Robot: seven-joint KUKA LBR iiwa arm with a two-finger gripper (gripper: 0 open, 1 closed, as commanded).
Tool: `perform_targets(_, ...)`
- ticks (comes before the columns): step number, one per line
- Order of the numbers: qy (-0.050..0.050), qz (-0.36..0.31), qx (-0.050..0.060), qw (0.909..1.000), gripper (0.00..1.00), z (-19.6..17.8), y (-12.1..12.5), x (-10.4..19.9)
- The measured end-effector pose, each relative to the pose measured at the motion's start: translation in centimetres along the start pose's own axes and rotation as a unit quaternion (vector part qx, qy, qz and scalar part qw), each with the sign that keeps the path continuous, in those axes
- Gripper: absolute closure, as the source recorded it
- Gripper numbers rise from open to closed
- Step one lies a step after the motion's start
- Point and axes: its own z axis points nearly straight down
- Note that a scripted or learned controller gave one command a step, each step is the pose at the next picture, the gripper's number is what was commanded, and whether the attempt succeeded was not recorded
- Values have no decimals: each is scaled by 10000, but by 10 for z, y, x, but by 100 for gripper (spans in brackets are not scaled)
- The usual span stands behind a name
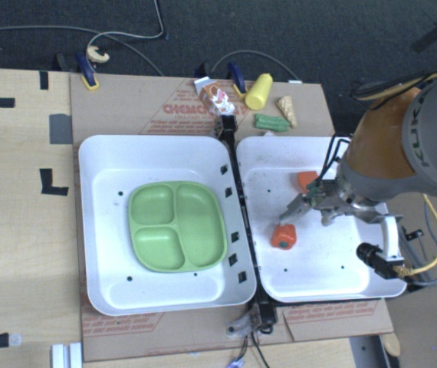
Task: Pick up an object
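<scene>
In the right bin (pixel 318 282) lie two orange pieces. A red-orange rounded one (pixel 284 238) rests near the bin's middle left, and a smaller orange block (pixel 306 179) sits farther back. My gripper (pixel 307 215) hangs low over the bin between them, open, with nothing between its fingers. One fingertip (pixel 286 216) reaches down-left and ends just above the red-orange piece. The grey arm with its orange band (pixel 383 140) comes in from the right.
The left bin (pixel 103 205) holds a green divided plate (pixel 178 226). Behind the bins on the cardboard lie a yellow bottle-like toy (pixel 259 90), a green piece (pixel 271 123), a beige piece (pixel 286 110) and a small printed packet (pixel 217 98). Cables run along the back.
</scene>
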Motion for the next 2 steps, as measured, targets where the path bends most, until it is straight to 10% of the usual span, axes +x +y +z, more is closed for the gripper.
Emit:
perform_targets(1, -3, 4, -27, 10000, 0, 78, 23, 11)
perform_targets(2, -15, 1, -52, 10000, 0, 78, -2, 5)
